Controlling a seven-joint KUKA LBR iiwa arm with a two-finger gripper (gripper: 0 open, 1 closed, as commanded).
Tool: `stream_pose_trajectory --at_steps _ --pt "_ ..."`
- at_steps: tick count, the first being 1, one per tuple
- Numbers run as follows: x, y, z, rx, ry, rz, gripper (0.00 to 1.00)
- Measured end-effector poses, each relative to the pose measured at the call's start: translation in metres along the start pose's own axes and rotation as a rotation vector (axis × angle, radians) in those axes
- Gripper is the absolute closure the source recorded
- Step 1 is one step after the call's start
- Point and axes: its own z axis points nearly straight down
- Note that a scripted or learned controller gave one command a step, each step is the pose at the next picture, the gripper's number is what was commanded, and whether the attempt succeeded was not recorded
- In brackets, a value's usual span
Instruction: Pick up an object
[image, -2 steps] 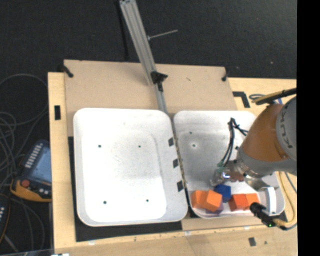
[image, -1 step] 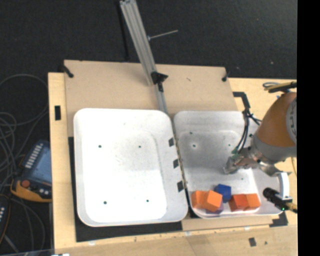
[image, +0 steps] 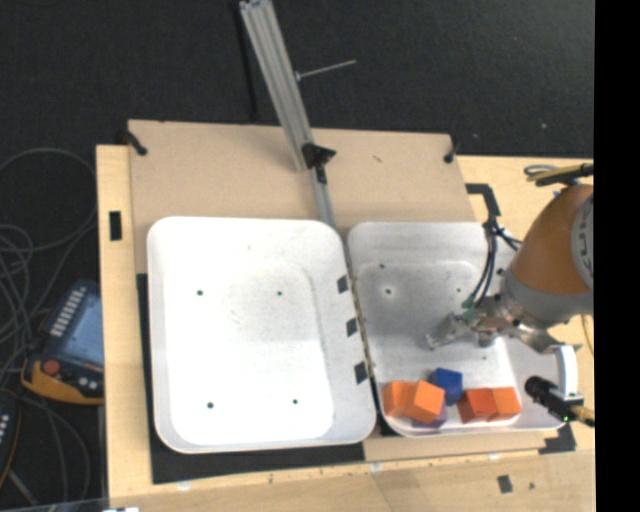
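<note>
A pale wooden desk (image: 290, 155) is set on a dark floor (image: 120, 60), where loose cables (image: 30, 250) are strewn at left.

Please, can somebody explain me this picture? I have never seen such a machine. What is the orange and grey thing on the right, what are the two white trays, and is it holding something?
One camera looks down at a slant on a workbench. The orange and grey shape is a robot arm reaching in from the right. At its tip is the gripper, which hangs over the right bin. I cannot tell whether it holds anything. Along that bin's near wall lie small blocks: an orange block, a blue block and a red-orange block. The left bin lies beside it. A metal rail slants across the top.
</note>
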Motion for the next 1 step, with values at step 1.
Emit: stream_pose_trajectory --at_steps 1 --pt "0.1047 0.0373 -0.0555 -0.005 0.005 -0.009 0.00"
